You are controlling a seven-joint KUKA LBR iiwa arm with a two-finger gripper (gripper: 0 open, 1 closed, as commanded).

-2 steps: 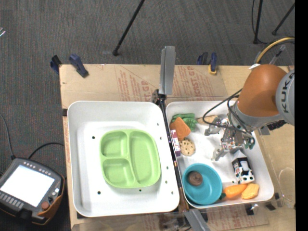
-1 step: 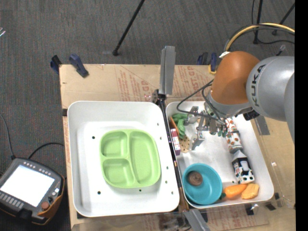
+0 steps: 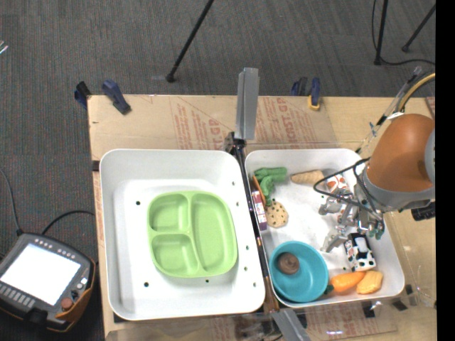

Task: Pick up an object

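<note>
We see the gripper (image 3: 346, 227) low over the right bin (image 3: 313, 160), its metal fingers (image 3: 334, 241) a tangle of grey links against the white floor. We cannot tell how far they are parted, nor whether anything lies between them; nothing is plainly held. Just beside the fingers, toward the near right corner, lies a small black-and-white box (image 3: 360, 253), close enough that contact cannot be ruled out. An orange piece (image 3: 346, 282) and a yellow piece (image 3: 369, 283) lie beyond it in the corner. The arm's orange band (image 3: 399, 155) covers the bin's right wall and part of a red-and-white item (image 3: 340, 183). Elsewhere in this bin: a blue bowl (image 3: 301, 274) holding a brown lump (image 3: 288, 263), a cookie (image 3: 276, 214), a green toy (image 3: 269, 177), a tan piece (image 3: 307, 177). The left bin (image 3: 124, 190) holds a green tray (image 3: 192, 234).
</note>
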